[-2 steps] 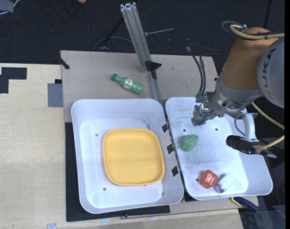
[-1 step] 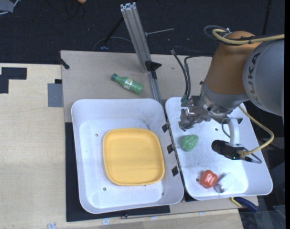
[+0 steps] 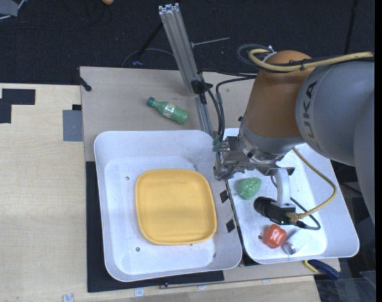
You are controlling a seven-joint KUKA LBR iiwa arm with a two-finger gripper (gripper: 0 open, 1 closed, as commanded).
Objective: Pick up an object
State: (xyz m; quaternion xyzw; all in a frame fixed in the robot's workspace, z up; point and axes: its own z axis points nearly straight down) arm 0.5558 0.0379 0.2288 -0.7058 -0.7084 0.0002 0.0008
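Nearest the camera, a red object point(image 3: 274, 235) lies in the right bin point(image 3: 342, 231), while a green lump point(image 3: 248, 187) sits just right of the gripper point(image 3: 227, 163), whose grasp cannot be told.

A yellow plate point(image 3: 175, 205) lies in the white left bin point(image 3: 115, 244). The white right bin point(image 3: 332, 231) holds a pale green lump point(image 3: 248, 186) and a red piece point(image 3: 274, 235). A green bottle point(image 3: 167, 110) lies on the tan tabletop point(image 3: 115, 99). The arm point(image 3: 316, 106) is grey and orange.
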